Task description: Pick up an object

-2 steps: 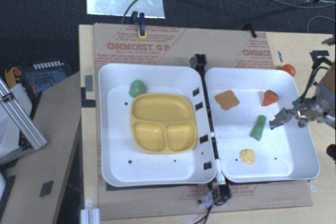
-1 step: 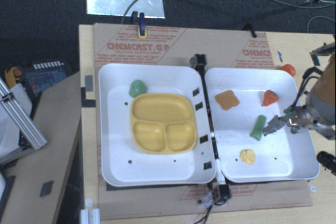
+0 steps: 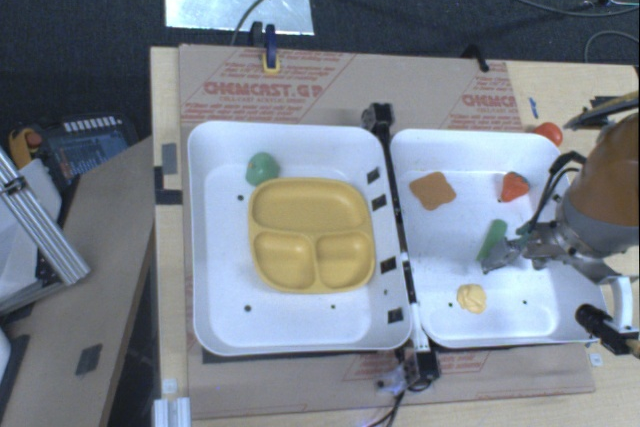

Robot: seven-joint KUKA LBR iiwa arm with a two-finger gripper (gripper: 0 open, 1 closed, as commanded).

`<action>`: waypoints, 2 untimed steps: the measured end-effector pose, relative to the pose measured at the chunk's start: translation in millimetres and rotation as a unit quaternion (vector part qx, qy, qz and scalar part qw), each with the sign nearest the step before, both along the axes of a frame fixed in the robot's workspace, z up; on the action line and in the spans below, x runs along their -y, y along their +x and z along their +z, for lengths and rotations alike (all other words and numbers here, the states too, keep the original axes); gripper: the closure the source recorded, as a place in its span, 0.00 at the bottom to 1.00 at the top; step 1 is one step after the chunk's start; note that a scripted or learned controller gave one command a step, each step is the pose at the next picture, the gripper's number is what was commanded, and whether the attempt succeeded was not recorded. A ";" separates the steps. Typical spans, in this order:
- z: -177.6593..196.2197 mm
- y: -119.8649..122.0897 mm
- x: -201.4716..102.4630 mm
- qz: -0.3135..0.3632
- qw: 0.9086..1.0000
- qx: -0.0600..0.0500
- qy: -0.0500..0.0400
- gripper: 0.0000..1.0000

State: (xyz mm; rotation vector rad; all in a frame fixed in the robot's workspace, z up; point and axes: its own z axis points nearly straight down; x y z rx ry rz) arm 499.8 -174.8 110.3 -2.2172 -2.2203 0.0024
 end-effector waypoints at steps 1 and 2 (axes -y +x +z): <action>-27.1 0.4 -0.4 0.000 1.000 0.002 0.000 0.00; -14.7 1.7 0.0 0.000 1.000 0.004 -0.001 1.00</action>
